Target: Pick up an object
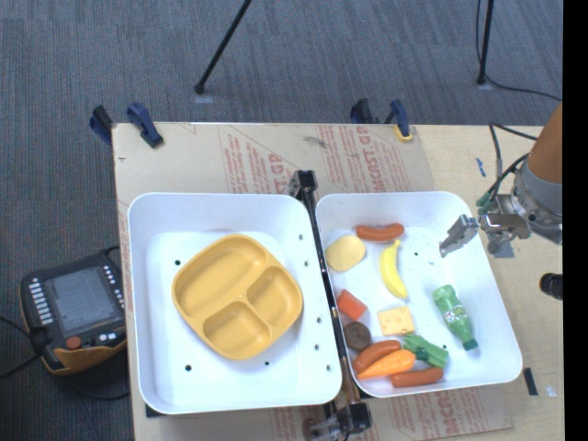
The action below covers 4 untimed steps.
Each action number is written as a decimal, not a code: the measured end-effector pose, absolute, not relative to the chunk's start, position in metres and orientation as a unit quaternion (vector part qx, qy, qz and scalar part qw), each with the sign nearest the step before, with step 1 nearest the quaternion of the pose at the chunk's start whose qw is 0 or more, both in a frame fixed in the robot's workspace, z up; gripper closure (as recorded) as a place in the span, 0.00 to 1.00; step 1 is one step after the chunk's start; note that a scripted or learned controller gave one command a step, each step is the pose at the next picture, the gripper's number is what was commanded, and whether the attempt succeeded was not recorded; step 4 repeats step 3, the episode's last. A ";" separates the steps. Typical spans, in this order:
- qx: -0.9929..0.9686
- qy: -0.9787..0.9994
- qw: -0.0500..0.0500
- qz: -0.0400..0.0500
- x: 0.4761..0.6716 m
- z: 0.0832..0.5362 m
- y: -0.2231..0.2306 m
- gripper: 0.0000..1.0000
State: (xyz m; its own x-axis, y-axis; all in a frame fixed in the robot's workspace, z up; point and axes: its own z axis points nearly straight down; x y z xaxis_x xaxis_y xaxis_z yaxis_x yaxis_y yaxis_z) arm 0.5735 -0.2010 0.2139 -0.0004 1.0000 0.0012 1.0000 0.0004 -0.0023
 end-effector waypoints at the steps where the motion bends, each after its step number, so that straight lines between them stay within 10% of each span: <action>1: -0.706 -0.708 0.003 0.001 0.589 0.086 -0.101 0.00; 2: -0.707 -0.707 0.003 0.001 0.589 0.097 -0.103 1.00; 3: -0.708 -0.706 0.000 0.000 0.542 0.221 -0.114 1.00; 4: -0.708 -0.706 0.000 0.000 0.542 0.221 -0.114 1.00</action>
